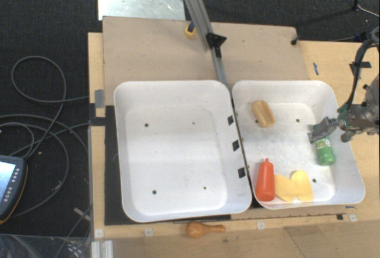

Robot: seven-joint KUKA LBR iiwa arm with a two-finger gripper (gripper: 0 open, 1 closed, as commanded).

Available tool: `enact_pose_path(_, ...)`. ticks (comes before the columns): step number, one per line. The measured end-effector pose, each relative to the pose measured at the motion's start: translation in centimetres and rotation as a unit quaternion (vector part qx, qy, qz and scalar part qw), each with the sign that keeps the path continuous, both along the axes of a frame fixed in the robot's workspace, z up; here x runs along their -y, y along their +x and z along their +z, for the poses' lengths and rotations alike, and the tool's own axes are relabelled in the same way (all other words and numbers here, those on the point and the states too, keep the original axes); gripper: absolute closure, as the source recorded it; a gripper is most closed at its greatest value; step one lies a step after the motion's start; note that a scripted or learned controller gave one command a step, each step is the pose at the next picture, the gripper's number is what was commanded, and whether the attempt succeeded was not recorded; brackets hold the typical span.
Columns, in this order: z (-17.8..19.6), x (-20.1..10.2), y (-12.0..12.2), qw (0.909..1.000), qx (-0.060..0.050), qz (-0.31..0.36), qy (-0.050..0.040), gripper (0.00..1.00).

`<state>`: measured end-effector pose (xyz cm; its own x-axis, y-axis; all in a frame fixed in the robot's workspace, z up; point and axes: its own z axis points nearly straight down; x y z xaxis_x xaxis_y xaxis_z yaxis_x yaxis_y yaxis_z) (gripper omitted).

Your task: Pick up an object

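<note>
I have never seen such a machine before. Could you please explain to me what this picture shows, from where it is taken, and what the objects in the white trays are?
The picture comes from one camera fixed above a bench, looking down at a slant. On the bench stand two shallow white bins side by side: the left bin and the right bin. The grey machine entering from the right is a robot arm; its grasping part, the end effector, is over the right bin, just above a green bottle. I cannot tell from here whether it is touching or holding the bottle.

Also in the right bin lie a tan block near the back, and at the front a red bottle beside two yellow pieces. A small orange-brown object lies on the bench, outside the bins, at the front.
</note>
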<state>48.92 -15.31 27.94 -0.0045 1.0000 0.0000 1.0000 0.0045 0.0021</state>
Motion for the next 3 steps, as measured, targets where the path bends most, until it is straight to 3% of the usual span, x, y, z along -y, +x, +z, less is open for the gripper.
enact_pose_path(1,0.0,0.0,0.0,1.0,0.001,-0.001,-0.0001,0.0)
enact_pose_path(3,-10.4,0.8,-0.3,1.0,-0.004,-0.002,0.0009,0.0)
